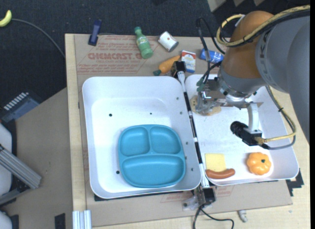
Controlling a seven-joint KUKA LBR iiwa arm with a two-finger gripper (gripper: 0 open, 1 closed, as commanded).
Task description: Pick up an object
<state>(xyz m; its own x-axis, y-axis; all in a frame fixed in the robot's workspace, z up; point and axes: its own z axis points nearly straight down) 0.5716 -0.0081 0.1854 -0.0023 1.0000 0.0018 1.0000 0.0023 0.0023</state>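
The arm (256, 41) is reaching in from the right and bending down over the far left corner of the right bin (290, 171). The claw (209, 100) is sitting low there, just beside the divider between the two bins, over a small brownish item (203, 109) on the bin floor. The wrist is blocking the view of the claw's tips; whether it is open or closed, and whether it has hold of anything, cannot be told.

Nothing is visibly rising clear of the bin floor, so the pick is judged as not yet confirmed. The arm appears to be at the descent or grasp stage; closing, if not done, and lifting are judged as remaining.

Other candidates are lying untouched along the near side of the right bin: a yellow block (214, 161), a sausage (220, 174) touching its near edge, and a small pumpkin (259, 163) to the right, well apart from the claw.

The left bin (98, 100) is holding a blue divided tray (151, 155), not involved at present.

On the bench (123, 55) beyond the bins, a green bottle (143, 42), a white can (168, 41) and a small carton (188, 60) are lying outside the working area.
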